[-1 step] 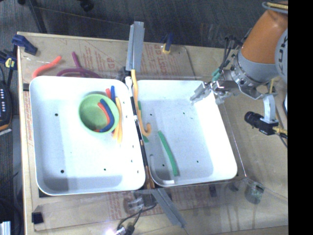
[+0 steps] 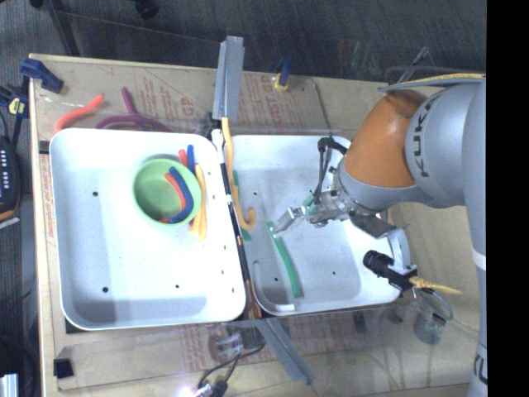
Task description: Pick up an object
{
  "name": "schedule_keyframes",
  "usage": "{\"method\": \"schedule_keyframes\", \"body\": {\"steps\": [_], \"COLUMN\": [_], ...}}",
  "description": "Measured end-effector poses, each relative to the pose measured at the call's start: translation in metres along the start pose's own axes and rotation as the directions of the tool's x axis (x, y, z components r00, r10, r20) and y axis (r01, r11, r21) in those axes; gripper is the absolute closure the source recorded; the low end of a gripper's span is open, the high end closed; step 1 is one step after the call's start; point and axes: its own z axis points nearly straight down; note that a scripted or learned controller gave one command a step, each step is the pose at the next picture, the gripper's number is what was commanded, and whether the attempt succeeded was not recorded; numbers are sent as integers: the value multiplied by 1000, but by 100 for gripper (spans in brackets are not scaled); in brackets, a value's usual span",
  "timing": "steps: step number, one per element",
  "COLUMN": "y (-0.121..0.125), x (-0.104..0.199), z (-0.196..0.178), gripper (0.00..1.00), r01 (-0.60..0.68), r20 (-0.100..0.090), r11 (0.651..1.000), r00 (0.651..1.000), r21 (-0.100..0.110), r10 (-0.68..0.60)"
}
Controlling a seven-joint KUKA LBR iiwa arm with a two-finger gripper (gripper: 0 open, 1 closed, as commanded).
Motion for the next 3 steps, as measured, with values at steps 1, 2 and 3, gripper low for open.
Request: {"method": "schedule_keyframes", "body": {"steps": [1,2,3], "y": [-10,-10,26], "x": [20,17,70], "z": [68,57,-31], "gripper": [0,100,100], "r01": [133,137,462], "r20": [1,6,4], "r11": [991,991,887], "r00": [991,991,887], "r21": [-4,-5,-4], "r10": [-133,-137,-462]}}
